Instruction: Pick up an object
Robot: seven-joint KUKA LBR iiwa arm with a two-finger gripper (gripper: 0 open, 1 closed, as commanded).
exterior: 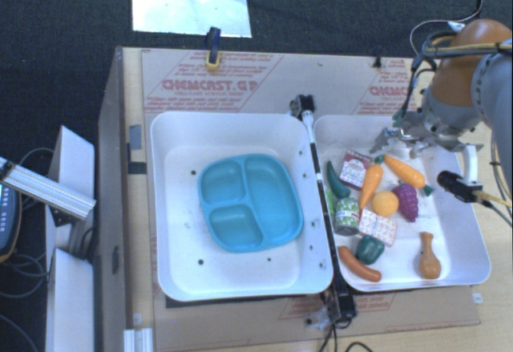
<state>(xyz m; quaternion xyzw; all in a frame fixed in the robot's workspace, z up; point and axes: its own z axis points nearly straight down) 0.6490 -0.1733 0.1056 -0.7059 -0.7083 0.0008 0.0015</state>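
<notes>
Carrot (403, 170) lying at twelve o'clock of the toy heap in the right bin (473, 250), just below the jaws (398, 136); jaw opening impossible to tell, nothing seen held. Approach step, by judgement; next needs lowering squarely over it

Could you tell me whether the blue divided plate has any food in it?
Empty: the blue plate in the left bin shows bare compartments.

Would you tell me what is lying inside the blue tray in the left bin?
Nothing lies in the blue tray; all three compartments show bare. It sits flat in the left bin, so the bin floor under it is covered. The toy food is all in the right bin.
</notes>
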